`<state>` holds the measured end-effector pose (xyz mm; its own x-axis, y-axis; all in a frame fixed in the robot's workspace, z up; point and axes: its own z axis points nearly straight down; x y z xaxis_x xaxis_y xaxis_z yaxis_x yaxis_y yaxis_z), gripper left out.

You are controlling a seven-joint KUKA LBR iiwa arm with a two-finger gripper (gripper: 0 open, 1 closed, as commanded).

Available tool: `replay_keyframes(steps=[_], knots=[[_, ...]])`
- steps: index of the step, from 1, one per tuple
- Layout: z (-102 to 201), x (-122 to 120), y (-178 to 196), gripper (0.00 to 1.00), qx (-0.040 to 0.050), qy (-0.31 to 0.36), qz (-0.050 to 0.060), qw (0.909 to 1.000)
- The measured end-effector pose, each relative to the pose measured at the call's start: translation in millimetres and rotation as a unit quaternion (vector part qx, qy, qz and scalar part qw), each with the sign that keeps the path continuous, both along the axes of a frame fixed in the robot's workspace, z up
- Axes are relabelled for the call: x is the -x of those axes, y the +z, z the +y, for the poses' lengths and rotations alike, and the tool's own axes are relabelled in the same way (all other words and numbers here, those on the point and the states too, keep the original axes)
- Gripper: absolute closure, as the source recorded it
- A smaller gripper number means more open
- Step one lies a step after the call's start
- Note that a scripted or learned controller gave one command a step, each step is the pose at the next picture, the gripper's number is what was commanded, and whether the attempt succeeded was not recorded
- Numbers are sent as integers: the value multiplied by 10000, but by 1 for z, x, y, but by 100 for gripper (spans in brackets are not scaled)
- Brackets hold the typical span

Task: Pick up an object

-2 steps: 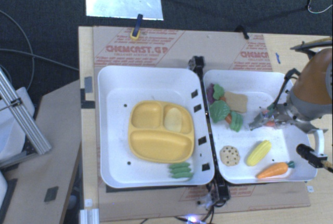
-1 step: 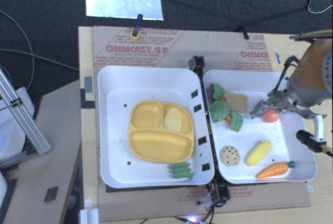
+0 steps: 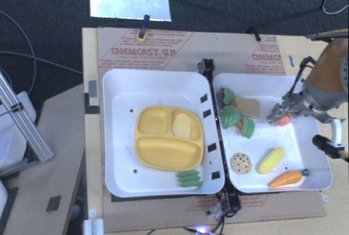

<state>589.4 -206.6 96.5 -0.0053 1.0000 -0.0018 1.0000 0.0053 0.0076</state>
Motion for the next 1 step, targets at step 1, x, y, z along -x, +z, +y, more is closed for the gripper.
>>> replay_keyframes(steps=[1], knots=[[72,-30,107,100,-9,37,-38,10000]])
